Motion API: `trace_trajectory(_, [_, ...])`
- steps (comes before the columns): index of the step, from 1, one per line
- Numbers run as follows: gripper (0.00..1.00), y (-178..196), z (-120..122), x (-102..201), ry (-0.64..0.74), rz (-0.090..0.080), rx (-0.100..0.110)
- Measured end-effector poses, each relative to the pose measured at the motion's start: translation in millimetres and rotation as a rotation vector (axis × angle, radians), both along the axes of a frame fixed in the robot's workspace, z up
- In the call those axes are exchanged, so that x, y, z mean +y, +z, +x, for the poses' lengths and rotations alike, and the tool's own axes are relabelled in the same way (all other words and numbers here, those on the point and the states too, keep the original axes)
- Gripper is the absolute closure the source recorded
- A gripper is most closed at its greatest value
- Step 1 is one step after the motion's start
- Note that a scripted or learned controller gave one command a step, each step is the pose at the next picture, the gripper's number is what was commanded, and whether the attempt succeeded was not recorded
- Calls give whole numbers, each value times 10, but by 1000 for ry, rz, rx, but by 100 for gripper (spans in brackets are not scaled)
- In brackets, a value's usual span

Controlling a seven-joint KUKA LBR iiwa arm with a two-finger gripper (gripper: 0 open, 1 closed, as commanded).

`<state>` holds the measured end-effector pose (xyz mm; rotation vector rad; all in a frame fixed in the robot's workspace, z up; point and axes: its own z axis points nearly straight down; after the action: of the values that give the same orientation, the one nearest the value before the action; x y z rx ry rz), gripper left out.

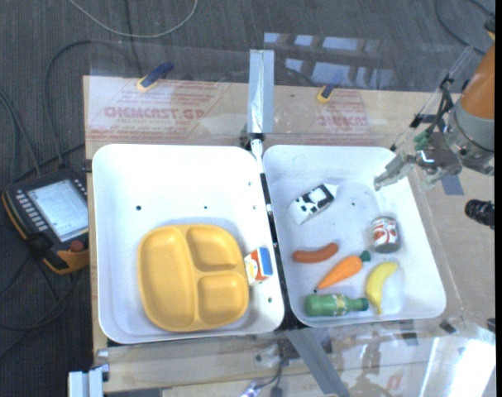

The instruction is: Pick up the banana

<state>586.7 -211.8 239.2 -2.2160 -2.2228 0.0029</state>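
A: Count, right bin (416,222)?
B: Six items. One banana (380,284), one carrot (341,272), one sausage (315,254), one green bottle (336,305), one small can (384,233), one black-and-white toy (313,203).

A: Left bin (118,180)?
B: Two. One yellow divided tray (194,276) toward the near edge; one small white-orange-blue piece (260,265) against the bin's right wall, touching the tray's rim.

A: Banana position?
B: Near right corner of the right bin, lying roughly upright in view, just beside the carrot's leafy end and the bottle's cap. The can sits just above it.

A: Open room?
B: Far half of the right bin is bare apart from the toy. Bare floor between banana and the right wall.

A: Gripper (399,169)?
B: Over the right bin's far right corner, well apart from the banana. Nothing between its fingers. Open or closed: cannot tell, fingers too small and blurred.

A: Cut off?
B: Arm is clipped by the view's right edge; only the orange band (482,89) and wrist show.
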Motion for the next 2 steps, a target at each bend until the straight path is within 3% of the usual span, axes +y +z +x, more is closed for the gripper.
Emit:
trace_trajectory(1, [0, -498, -1018, 93, 94, 1, 1])
trace_trajectory(2, [0, -1487, -985, -4, 267, 2, -11])
